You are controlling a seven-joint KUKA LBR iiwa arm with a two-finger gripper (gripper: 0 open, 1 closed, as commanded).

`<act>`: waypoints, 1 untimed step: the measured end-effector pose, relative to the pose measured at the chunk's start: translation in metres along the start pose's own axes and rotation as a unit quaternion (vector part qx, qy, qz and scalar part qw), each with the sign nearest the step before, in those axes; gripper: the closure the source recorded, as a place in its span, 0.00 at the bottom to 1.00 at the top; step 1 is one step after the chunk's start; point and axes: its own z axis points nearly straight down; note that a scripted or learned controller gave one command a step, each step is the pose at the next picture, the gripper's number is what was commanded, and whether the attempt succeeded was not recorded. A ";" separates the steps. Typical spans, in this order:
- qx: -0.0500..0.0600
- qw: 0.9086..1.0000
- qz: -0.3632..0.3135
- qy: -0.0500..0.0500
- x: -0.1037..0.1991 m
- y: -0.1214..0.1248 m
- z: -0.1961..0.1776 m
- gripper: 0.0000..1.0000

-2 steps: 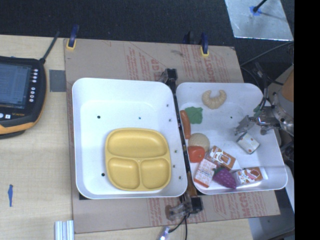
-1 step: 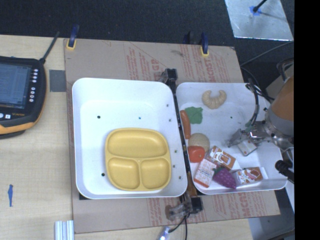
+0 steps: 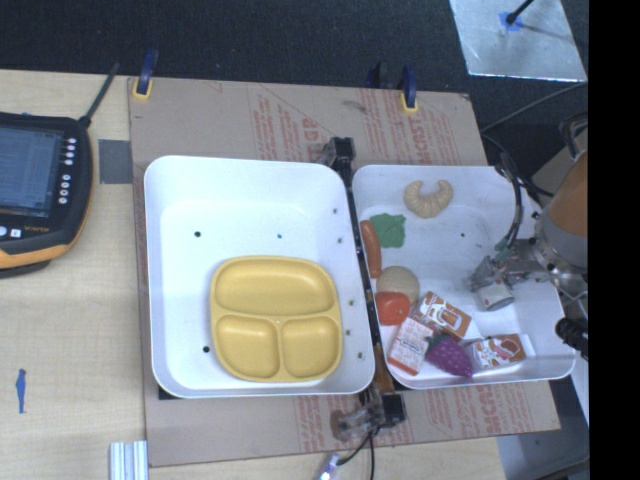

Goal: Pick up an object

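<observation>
White plastic dominates: two shallow bins lie side by side on a cardboard sheet point(image 3: 300, 118) over the wooden bench point(image 3: 60, 358). The left bin point(image 3: 180, 198) carries a yellow divided tray point(image 3: 277, 318), with bare floor behind it. The right bin point(image 3: 470, 193) holds the clutter: a croissant point(image 3: 428, 197) near the far wall, a carrot with a green top point(image 3: 376, 240) along the shared wall, a pale round piece point(image 3: 397, 281) above a red one point(image 3: 392, 308), three small printed packets point(image 3: 443, 317) point(image 3: 408, 346) point(image 3: 500, 349) and a purple grape bunch point(image 3: 450, 356) towards the near edge.

The gripper point(image 3: 497, 282) sits low in the right bin, near its right wall, over bare floor just right of the packets; whether the fingers are spread or closed I cannot tell, and nothing shows between them. My reading is that the reach is in hand and no object is yet taken. The next move likely calls for shifting left and nearer onto a packet or the grapes. These lie crowded and close to the near rim, so room is tight there; the croissant stands apart with open floor around it.

A teach pendant point(image 3: 35, 188) rests at the bench's left.
</observation>
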 end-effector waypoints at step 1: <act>-0.001 1.000 0.001 0.000 0.077 0.039 -0.007 1.00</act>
